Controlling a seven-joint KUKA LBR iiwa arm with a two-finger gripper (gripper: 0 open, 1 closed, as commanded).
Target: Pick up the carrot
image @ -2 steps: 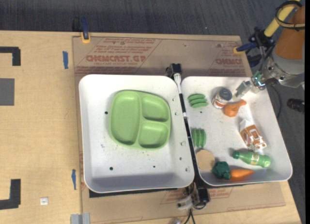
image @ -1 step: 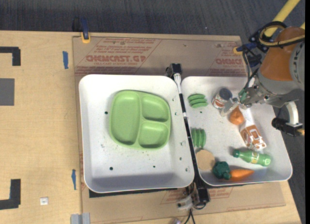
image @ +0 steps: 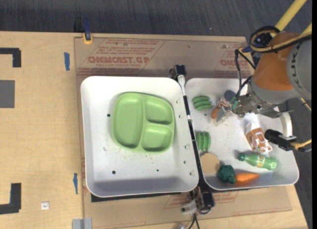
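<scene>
The carrot (image: 246, 177) is orange and lies on its side at the front edge of the right bin (image: 290, 176). Its thick end touches a dark green broccoli piece (image: 227, 173). The gripper (image: 222, 110) hangs low over the back middle of the same bin, far behind and to the left of the carrot, beside a small orange-and-grey item. The grey arm with its orange band (image: 275, 72) reaches in from the right.
The right bin also holds a green bottle (image: 258, 161), a white-and-orange packet (image: 257, 139), a tan disc (image: 209, 163) and two green ridged pieces (image: 201, 102) (image: 203, 140). A green divided plate (image: 143, 121) sits in the left bin (image: 94, 139).
</scene>
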